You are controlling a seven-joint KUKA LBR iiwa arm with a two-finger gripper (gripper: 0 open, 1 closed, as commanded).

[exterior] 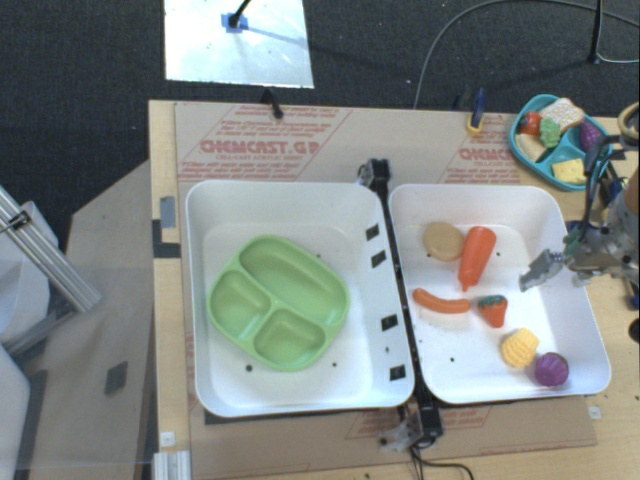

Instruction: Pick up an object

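arm: grey metal wrist (603, 251) | fingers (536, 270): grey, slim | cables: blue, dark

White bins (290, 200): two
Green divided plates (278, 303): one
Toy foods (right bin) (476, 256): six
Blue trays (535, 154): one

Left bin (200, 268): a green divided plate (278, 303) fills its middle; bare floor along the walls.
Right bin (575, 298): food toys cluster mid-floor, a carrot (476, 255), sausage (441, 301) and purple ball (550, 369) among them; upper right corner open.
Divider: black clips (380, 260) line the shared rim.
End effector (535, 271): over the right edge.
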